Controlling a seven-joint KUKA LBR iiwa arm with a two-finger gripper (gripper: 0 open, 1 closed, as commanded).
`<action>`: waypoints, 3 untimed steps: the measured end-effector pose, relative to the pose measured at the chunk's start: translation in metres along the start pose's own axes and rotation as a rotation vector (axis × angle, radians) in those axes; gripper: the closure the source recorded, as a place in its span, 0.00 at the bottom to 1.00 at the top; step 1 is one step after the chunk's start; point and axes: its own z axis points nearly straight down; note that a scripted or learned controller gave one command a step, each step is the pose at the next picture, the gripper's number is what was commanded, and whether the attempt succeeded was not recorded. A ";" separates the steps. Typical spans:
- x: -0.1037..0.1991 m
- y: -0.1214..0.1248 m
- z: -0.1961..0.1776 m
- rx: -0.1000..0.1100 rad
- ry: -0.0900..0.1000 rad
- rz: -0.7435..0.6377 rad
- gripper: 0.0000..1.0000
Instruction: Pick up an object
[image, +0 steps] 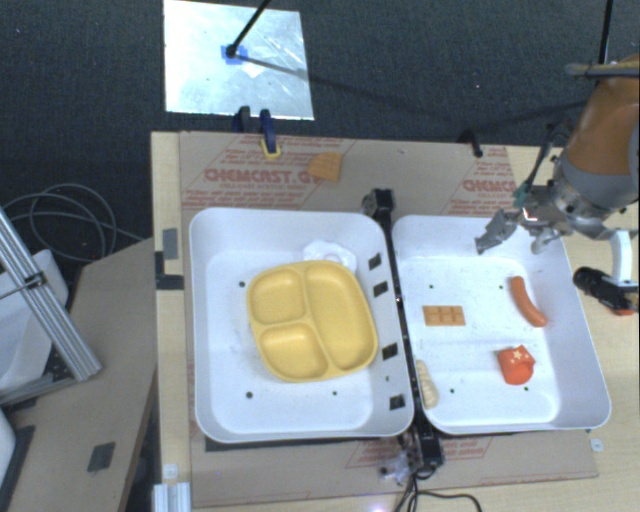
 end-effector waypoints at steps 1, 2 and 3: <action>0.004 -0.086 0.072 0.013 0.004 0.005 0.00; -0.058 -0.143 0.126 0.004 -0.001 0.009 0.00; -0.054 -0.138 0.113 -0.004 -0.002 0.002 1.00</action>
